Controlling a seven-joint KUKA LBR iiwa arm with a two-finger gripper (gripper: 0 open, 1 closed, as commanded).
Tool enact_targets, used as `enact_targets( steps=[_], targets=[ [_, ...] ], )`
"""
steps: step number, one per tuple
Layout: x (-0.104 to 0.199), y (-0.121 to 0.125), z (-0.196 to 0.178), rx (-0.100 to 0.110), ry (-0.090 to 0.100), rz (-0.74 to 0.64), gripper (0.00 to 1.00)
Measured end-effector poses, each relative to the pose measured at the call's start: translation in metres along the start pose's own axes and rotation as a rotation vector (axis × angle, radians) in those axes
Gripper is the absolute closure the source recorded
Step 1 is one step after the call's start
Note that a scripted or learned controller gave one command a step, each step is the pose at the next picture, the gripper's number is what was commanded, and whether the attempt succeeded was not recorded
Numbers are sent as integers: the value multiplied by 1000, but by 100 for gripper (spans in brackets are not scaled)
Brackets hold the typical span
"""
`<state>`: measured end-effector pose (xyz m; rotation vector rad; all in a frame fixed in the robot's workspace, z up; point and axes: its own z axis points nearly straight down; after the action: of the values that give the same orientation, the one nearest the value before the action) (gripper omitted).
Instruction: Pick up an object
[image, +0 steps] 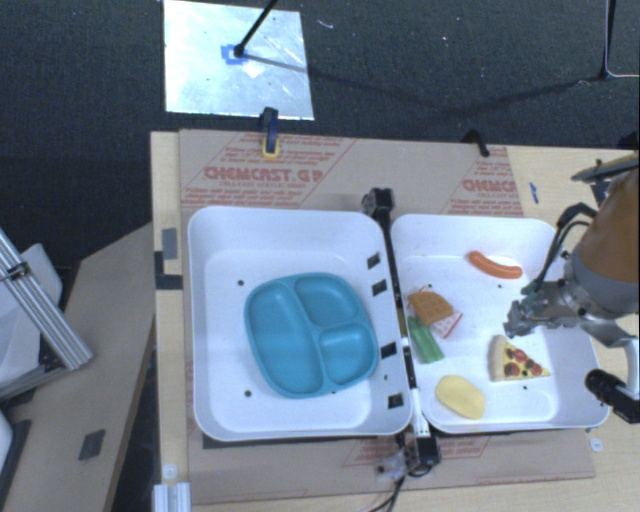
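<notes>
The right bin holds a sausage, a brown toast-like piece on a red and white wrapper, a green strip, a yellow lump and a pizza slice. My gripper reaches in from the right and hovers just above the pizza slice, near the bin's right side. Nothing is seen held by it.
The left bin holds a blue divided plate. A black clamp row runs between the bins. Brown cardboard lies under both bins, with a yellow clip at the back.
</notes>
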<state>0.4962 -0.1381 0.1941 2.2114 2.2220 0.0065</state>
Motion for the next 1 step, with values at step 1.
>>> enact_targets(
  steps=[1],
  targets=[
    [0, 2, -18, 3, 0, 1, 100]
  ],
)
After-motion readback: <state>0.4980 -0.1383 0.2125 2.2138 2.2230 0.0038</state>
